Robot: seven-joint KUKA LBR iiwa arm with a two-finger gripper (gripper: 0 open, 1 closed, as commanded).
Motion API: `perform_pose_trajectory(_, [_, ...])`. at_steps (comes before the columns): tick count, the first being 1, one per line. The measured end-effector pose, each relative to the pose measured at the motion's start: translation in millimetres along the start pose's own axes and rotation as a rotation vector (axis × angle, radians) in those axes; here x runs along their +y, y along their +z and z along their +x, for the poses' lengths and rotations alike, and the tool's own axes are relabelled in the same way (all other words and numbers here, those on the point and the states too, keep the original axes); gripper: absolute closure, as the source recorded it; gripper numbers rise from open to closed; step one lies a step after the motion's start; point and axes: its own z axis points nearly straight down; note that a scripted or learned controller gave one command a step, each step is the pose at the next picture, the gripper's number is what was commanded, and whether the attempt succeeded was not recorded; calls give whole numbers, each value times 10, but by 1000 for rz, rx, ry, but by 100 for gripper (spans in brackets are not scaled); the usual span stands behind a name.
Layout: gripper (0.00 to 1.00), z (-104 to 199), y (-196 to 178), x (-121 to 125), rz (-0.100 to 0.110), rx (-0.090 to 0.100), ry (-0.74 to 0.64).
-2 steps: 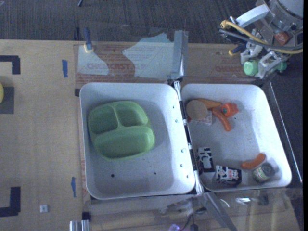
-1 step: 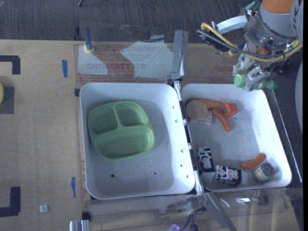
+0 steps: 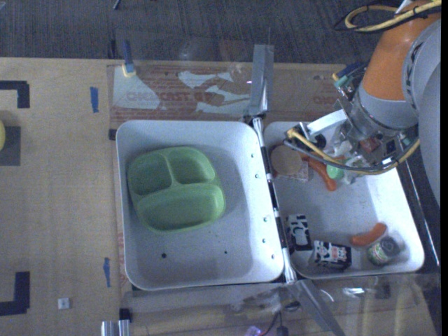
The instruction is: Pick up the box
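Right bin [image 3: 392, 208], pincer [image 3: 334, 161] over its far end, finger state unclear, box [image 3: 331, 254] well apart.

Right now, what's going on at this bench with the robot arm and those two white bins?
A grey and orange robot arm reaches in over the far end of the right bin, its gripper low among a carrot and a brown item. The black and white box it is meant to pick up lies untouched near the bin's near edge, beside a second patterned box, a sausage and a can. The left bin holds a green divided plate.
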Motion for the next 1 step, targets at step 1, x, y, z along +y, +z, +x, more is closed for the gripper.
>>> perform_pose_trajectory(1, [100,9,-95,-18,2,-3,-4])
